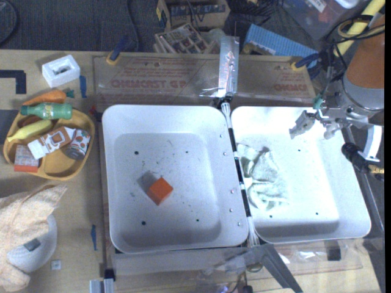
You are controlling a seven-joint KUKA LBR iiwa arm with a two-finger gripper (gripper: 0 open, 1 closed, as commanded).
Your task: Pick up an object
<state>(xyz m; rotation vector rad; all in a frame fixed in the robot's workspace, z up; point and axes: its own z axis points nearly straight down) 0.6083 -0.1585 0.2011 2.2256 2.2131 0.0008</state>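
My claw (313,125) hung over the right bin (342,224), far side; spread unclear. Should've lined up squarely above the crumpled cloth (264,176) before dropping.

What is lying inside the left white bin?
The left white bin holds one orange block with a small grey piece touching it, plus dark specks. Whatever the block covers stays hidden.

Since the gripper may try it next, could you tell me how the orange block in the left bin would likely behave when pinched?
The orange block looks stiff, with flat faces, so it should probably hold its shape and not roll. It looks small and likely light, so a glancing touch might slide it across the left bin.
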